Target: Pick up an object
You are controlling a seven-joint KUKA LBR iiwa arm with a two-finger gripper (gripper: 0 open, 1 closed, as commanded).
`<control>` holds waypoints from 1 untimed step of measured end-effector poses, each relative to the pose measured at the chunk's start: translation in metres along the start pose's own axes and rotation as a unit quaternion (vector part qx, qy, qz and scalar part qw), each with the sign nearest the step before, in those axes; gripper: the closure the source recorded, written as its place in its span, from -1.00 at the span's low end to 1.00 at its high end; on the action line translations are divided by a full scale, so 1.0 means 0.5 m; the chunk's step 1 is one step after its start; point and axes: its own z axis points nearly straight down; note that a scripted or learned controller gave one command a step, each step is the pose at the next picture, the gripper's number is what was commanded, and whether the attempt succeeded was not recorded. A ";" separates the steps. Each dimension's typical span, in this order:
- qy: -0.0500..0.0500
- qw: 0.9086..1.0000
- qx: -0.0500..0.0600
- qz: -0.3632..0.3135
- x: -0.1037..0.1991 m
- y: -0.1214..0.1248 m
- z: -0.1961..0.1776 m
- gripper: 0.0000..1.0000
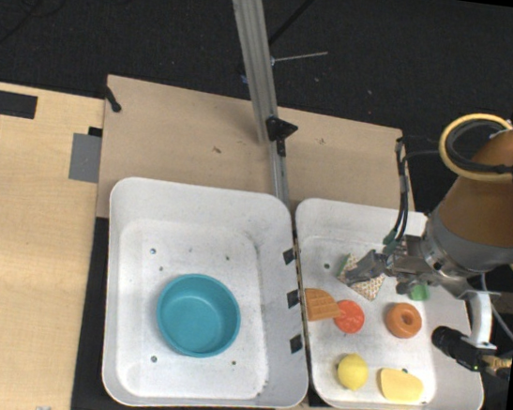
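Observation:
My gripper (361, 272) is low over the upper middle of the right bin (330, 221), reaching in from the right. Directly beneath its tip lies a beige waffle-textured piece (370, 286), partly covered by the gripper. Whether the piece is held is not visible. Just below lie an orange-brown flat piece (318, 304) and a red ball-like object (350, 317). An orange ring (402, 319) lies to the right. A yellow lemon (352, 371) and a yellow wedge (399, 384) rest near the bin's front edge. A small green object (419, 291) peeks out beside the wrist.
The left bin (142, 207) holds a blue bowl (199, 314). A slanted metal rail (259, 53) runs from the top down to the divide between the bins. Black clips (293, 296) sit along that divide. The arm's grey and orange body (484, 203) looms over the right bin's right side.

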 end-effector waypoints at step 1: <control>0.000 1.000 0.002 0.000 -0.003 0.000 0.085 -1.00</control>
